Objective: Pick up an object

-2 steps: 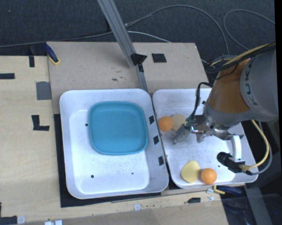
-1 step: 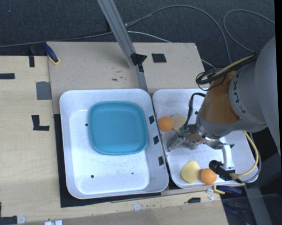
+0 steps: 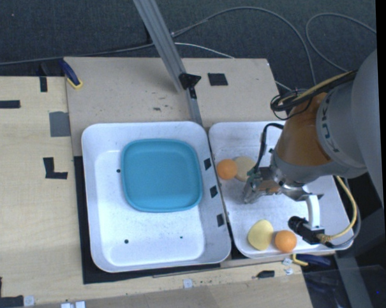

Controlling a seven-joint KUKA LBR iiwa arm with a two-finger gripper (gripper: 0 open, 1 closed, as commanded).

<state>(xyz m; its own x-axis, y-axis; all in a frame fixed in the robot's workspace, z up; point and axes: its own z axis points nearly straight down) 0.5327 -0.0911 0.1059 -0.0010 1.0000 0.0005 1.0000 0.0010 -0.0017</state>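
In the right bin (image 3: 233, 134) an orange ball (image 3: 226, 170) lies near the left wall, with a pale cream object (image 3: 245, 165) touching its right side. A yellow lemon-like object (image 3: 260, 234) and a second orange ball (image 3: 285, 240) rest together near the bin's front edge. My gripper (image 3: 251, 192) hangs low over the bin's middle, just below and right of the first orange ball. Its dark fingers point down and left, and nothing shows between them. The arm's grey body with its orange band (image 3: 304, 139) covers the right part of the bin.
The left bin (image 3: 101, 250) holds a square teal plate (image 3: 161, 174). A slanted metal bar (image 3: 169, 49) runs from the top down to the gap between the bins. Cables (image 3: 305, 91) loop near the arm at the back right.
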